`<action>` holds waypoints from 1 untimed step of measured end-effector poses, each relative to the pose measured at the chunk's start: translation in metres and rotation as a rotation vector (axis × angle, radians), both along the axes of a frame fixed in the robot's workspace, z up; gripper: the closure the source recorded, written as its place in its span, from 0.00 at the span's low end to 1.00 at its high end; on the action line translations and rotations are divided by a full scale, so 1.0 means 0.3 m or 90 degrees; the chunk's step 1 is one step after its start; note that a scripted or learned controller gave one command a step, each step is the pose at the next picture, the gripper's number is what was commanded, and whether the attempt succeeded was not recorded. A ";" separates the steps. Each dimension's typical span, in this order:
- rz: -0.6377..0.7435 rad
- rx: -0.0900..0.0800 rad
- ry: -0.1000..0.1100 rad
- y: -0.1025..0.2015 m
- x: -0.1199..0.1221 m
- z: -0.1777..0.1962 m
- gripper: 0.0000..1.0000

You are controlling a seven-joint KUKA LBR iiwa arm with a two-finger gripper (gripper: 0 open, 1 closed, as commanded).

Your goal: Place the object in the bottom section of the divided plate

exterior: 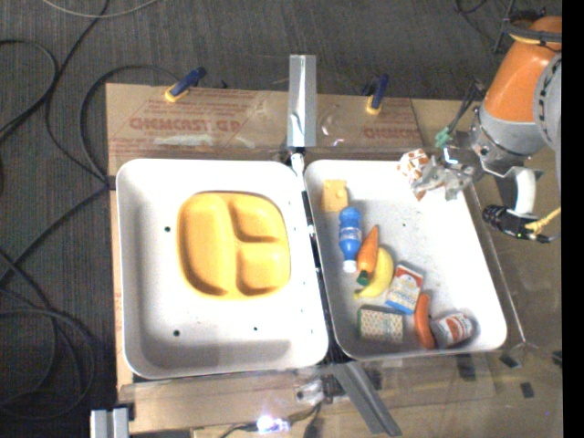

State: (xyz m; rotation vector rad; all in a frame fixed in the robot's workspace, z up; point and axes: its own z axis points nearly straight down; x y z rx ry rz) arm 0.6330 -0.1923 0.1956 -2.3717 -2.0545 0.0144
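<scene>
Several items crowd the right bin (484,272) — bottle (349,231), carrot (368,247), banana (376,281) — gripper (444,179) grip unclear

The clear sheet (196,124) lying on the brown board (123,135) behind the left bin carries red lettering, seen upside down — it seems to read "CHEMCAST GP". Similar red print on the sheet (383,128) behind the right bin is too faint to read.
</scene>
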 end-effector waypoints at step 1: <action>-0.058 0.000 -0.001 -0.037 0.072 0.230 1.00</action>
